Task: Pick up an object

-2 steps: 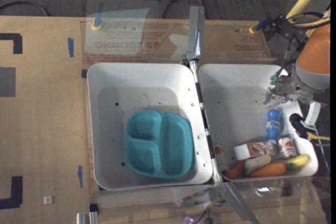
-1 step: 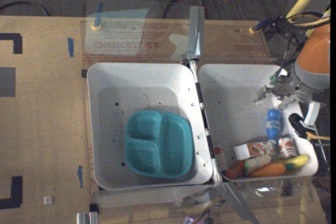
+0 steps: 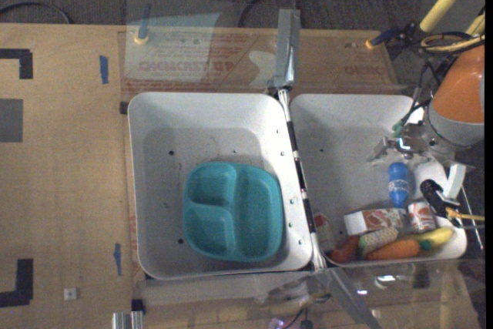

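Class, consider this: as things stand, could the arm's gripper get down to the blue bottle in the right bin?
Probably yes. The blue bottle lies apart from the pile of toy food, with bare bin floor beside it, and the gripper hangs just above.

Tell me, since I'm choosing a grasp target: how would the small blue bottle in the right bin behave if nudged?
The small blue bottle looks round-bodied and lies flat, so it would probably roll. Its smooth plastic may slip. It seems light.

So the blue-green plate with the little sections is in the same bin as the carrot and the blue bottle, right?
Not quite. The camera view shows the blue-green plate alone in the left bin. The carrot and the blue bottle are in the right bin.
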Robot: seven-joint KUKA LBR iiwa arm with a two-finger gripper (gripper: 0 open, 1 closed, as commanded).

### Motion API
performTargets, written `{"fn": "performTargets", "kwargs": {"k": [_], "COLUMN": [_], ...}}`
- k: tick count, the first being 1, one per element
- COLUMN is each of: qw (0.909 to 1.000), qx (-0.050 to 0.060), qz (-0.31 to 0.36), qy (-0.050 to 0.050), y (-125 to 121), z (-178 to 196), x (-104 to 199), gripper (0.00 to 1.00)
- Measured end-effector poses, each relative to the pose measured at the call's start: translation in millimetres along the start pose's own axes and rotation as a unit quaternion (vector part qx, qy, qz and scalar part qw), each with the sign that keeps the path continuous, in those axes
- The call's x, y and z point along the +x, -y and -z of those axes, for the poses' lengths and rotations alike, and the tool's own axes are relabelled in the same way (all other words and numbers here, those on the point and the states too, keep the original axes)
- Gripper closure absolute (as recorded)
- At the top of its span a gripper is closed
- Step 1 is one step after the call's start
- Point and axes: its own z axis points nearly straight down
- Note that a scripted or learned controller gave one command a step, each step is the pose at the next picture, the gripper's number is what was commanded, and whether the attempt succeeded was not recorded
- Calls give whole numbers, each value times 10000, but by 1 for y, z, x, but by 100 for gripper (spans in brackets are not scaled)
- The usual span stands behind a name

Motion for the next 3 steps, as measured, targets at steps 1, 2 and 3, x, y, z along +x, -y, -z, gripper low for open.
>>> {"fn": "performTargets", "kwargs": {"k": [1, 2, 3], "qw": [10000, 9995, 9910], "qx": [-19, 22, 43], "qz": [-16, 311, 1340], "qy": [36, 51, 41], "y": [0, -30, 12], "z": [10, 119, 129], "x": [-4, 46, 23], "gripper": [100, 100, 100]}}
